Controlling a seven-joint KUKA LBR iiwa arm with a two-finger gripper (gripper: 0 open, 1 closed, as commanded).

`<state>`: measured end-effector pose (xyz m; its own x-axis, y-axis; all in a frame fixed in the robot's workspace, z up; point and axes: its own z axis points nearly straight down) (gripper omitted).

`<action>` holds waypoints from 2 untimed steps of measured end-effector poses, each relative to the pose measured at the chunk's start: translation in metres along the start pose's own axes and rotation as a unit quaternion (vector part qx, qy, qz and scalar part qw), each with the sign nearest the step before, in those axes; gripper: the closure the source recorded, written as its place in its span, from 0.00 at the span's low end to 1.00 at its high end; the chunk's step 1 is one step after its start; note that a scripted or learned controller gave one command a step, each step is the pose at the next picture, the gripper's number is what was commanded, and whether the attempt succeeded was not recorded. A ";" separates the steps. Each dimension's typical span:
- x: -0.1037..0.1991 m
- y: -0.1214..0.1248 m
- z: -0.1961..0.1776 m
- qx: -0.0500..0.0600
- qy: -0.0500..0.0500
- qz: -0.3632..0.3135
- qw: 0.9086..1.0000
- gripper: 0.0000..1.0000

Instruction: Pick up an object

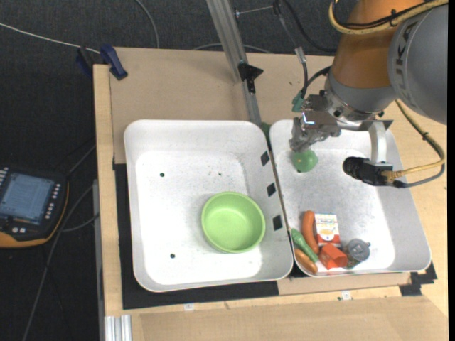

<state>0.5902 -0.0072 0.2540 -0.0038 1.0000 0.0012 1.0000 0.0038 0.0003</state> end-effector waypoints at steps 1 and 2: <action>0.046 0.003 0.000 0.000 0.000 0.000 1.000 1.00; 0.093 0.009 0.024 0.001 0.000 0.000 1.000 1.00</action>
